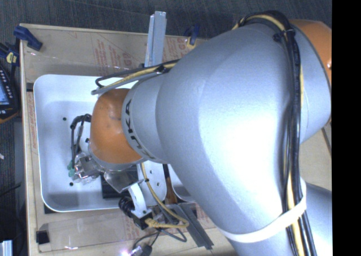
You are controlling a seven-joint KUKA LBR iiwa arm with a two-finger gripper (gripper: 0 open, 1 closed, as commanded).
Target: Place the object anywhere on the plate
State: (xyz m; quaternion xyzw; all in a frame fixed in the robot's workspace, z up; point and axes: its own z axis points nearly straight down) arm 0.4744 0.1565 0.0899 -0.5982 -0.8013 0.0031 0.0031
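So the arm (237, 131) is taking up most of the shot here, a big grey bulk reaching in from the right and leaning way over the left bin (48, 136). The orange band (110, 128) sits right over the middle of that bin, and below it the gripper (82, 167) is down near the bin floor, toward the near left part. Honestly can't tell how the gripper is set, it's just a small metallic cluster with black cables looping above it, too crowded to read. Can't make out the object or the plate either; the arm covers nearly the whole right bin, with just a sliver of white rim (183, 195) peeking out under the wrist.

Other stuff: there's a dark flat block (113, 188) just right of the gripper at the bin's near edge. Yellow and black cables (290, 80) run along the arm. The bench (84, 52) is light wood with red printed lettering, and a grey upright bar (155, 38) stands at its far edge. Blue clamp (27, 36) on the far left corner.
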